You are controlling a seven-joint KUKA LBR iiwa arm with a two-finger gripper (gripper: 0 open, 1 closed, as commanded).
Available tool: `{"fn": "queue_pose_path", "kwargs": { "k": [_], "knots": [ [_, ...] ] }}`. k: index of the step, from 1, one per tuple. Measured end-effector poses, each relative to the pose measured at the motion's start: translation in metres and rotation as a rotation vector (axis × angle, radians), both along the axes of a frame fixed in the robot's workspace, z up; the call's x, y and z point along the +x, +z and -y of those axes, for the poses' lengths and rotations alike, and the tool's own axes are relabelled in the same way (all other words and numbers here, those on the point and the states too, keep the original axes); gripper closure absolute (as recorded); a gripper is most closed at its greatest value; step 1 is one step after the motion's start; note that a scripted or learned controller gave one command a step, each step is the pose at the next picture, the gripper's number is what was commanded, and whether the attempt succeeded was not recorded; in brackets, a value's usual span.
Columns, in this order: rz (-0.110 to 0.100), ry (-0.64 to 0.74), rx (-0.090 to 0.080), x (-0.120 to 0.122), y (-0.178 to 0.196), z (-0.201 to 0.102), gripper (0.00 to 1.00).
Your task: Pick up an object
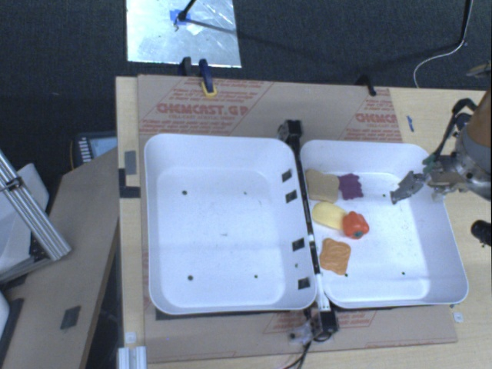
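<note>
Objects for picking all lie in the right bin (438, 279), bunched along its left wall beside the divider: a tan block (322, 184) at the far end, a purple piece (350, 185) just right of it, a yellow piece (328, 215) touching an orange-red piece (354, 224) in the middle, and an orange waffle-like piece (335, 256) nearest the camera. The left bin (165, 160) sits beside it on the surface.

The gripper (403, 190) hangs over the right half of that same bin, reaching in from the right edge, and whether its jaws are spread or pressed together I cannot tell at this slant; nothing is seen between them.

Every candidate lies to the left of the jaws. The purple piece looks nearest, almost level with the gripper across the bin, with bare white floor between. The orange-red and yellow pair lie left and nearer the camera. A leftward reach would therefore be needed, and the purple piece stands apart enough from its neighbours to seem the cleanest target.
</note>
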State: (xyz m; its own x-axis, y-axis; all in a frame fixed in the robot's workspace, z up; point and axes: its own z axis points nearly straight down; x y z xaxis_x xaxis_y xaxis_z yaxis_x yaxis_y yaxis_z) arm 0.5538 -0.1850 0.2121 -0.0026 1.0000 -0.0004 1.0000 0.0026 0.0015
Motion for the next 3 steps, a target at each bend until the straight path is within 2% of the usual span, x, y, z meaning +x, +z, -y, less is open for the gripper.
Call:
{"fn": "queue_pose_path", "kwargs": {
  "k": [1, 2, 3],
  "knots": [
    [0.004, 0.003, -0.001, 0.001, 0.011, 0.0, 1.0],
    [0.011, 0.01, 0.001, 0.007, 0.101, -0.079, 1.0],
    [0.012, 0.009, 0.001, 0.018, 0.193, -0.14, 1.0]
  ]
}}
